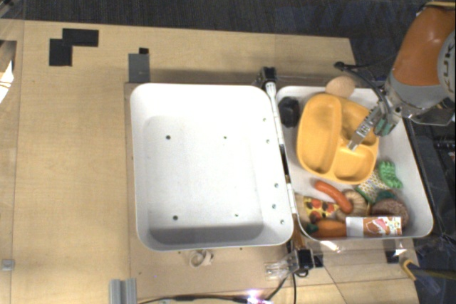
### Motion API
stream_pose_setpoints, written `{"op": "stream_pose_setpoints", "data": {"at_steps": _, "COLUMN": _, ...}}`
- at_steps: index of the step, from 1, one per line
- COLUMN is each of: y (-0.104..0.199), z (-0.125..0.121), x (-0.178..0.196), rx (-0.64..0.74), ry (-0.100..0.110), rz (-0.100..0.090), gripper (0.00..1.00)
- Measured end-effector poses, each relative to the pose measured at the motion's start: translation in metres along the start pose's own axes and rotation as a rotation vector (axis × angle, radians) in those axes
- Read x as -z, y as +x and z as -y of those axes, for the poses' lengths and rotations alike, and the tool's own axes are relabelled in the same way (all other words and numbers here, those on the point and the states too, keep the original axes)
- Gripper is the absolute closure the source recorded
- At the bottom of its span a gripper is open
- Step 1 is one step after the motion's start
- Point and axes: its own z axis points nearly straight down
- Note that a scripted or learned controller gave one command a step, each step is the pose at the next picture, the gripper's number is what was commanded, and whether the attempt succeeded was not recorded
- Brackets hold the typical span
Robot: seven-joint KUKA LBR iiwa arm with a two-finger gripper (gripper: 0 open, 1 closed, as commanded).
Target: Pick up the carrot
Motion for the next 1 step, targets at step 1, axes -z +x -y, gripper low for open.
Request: {"op": "stream_pose_setpoints", "data": {"at_steps": 1, "y": 0.0124, "z": 0.0507, "x": -0.0371, "rx": 0.440, "ry": -0.069, "rz": 0.106, "gripper": 1.00}}
